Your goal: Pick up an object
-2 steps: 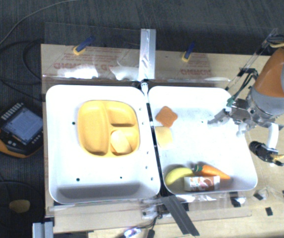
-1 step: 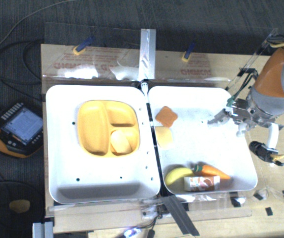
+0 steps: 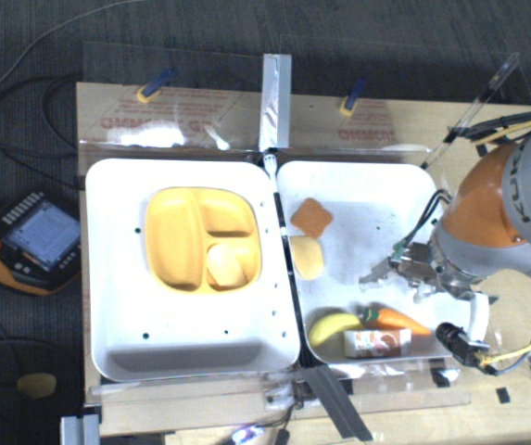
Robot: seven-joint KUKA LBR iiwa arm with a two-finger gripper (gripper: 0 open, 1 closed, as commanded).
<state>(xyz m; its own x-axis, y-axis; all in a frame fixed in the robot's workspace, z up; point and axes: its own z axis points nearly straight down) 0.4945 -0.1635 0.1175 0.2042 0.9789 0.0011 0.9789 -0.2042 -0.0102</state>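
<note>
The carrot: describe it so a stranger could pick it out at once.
Look in the right-hand white bin, along its near edge. There the carrot lies just above a small carton, with a yellow banana to their left. It is the slim, tapered orange piece with a green end.
</note>
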